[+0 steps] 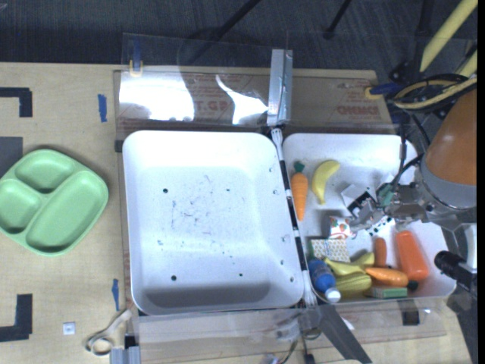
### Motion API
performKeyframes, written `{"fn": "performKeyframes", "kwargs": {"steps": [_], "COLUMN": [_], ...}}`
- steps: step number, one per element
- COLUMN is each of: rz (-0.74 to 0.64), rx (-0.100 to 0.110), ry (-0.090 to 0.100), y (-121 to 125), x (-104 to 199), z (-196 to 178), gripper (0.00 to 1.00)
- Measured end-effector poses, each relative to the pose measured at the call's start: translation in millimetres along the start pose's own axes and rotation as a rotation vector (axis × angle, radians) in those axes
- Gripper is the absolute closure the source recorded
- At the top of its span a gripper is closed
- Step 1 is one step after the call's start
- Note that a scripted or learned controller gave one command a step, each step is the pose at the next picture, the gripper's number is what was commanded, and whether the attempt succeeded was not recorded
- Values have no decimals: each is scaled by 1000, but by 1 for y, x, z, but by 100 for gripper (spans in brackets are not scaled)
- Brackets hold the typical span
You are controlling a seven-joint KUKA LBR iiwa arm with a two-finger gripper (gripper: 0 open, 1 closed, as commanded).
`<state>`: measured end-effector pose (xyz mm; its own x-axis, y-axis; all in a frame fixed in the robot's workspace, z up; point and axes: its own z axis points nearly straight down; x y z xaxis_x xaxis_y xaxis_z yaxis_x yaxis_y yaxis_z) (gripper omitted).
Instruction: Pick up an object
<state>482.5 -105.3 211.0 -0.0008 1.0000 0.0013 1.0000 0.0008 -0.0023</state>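
White right bin [333,144] with carrot [300,192], banana [325,177], toys; gripper [369,212] grip state unclear.

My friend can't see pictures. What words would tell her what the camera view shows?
A grey robot arm reaches from the right, its gripper over a white bin of toy food: a carrot, a banana, a blue bottle. Another white bin sits beside it, and a green divided plate lies far left.
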Motion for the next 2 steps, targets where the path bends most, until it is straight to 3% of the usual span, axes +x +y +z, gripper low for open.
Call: {"fn": "performKeyframes", "kwargs": {"steps": [1, 2], "rz": [281, 286], "rx": [-10, -4], "ry": [0, 1], "y": [45, 43], "x": [-35, -36], "z": [98, 92], "gripper": [0, 100]}}
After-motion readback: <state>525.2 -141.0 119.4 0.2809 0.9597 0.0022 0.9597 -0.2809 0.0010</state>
